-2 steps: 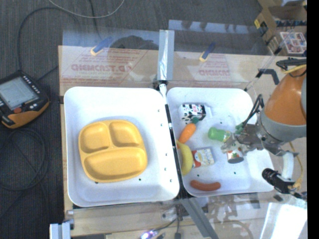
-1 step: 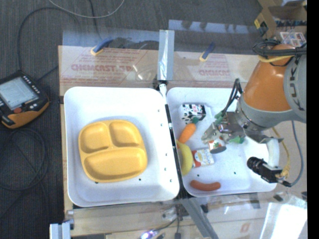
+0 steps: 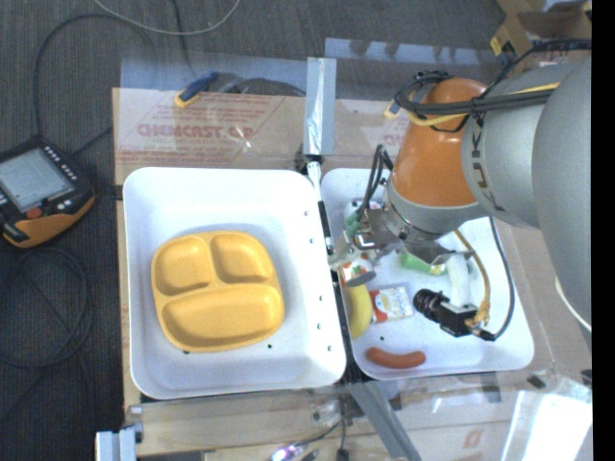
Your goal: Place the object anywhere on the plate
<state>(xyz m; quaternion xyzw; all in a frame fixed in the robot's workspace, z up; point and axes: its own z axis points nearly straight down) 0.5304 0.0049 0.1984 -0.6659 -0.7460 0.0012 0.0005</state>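
Note:
A yellow plate with three compartments lies in the left bin. My gripper is low over the left side of the right bin, next to the divider between the bins, under the arm's orange band. Just below it lie a small grey piece, a yellow banana-shaped toy and a white and red packet. A red sausage rests near the bin's front wall. A green item pokes out from under the wrist. Nothing is visibly held.
A black connector with an orange cable hangs from the arm over the right bin. A teach pendant lies on the floor at the left. Cardboard and a metal bar lie behind the bins.

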